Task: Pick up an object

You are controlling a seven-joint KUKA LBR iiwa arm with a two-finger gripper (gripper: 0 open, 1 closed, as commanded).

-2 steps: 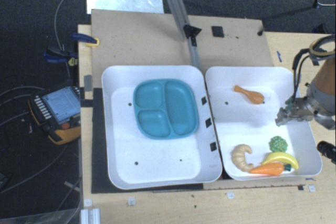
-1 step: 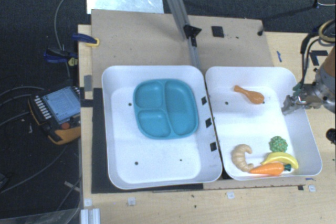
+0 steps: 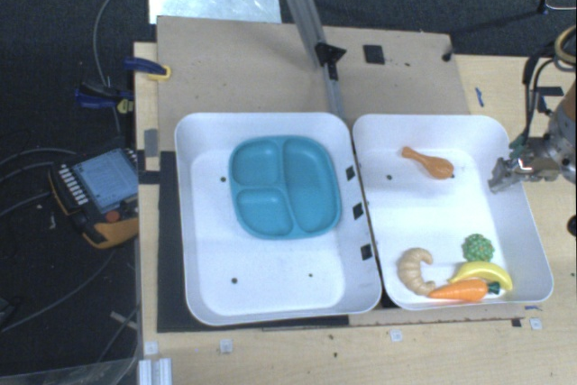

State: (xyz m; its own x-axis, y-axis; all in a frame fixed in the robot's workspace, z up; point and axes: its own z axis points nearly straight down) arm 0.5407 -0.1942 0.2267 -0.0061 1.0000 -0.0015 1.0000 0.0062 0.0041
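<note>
The two white bins are sitting side by side on the bench, the left bin (image 3: 203, 284) carrying a blue divided plate (image 3: 285, 187) that is lying flat near its middle. The right bin (image 3: 518, 221) is holding all the graspable food, so I am judging that my target lies there.

My arm is reaching in from the right, and my claw (image 3: 514, 171) is hanging just over the right bin's outer rim, near its upper half. Whether it is spread or pressed together I cannot tell; nothing is showing between its tips.

Four toys are crowding the near right corner: a croissant (image 3: 416, 270), a banana (image 3: 487, 273), a carrot (image 3: 462, 290) and a broccoli floret (image 3: 478, 246), touching or nearly so, which I am guessing makes them awkward.

The drumstick (image 3: 427, 161) is lying alone in the far half, closest to me, its long axis running left to right with a slight downward tilt, its thin end pointing toward the left bin.
</note>
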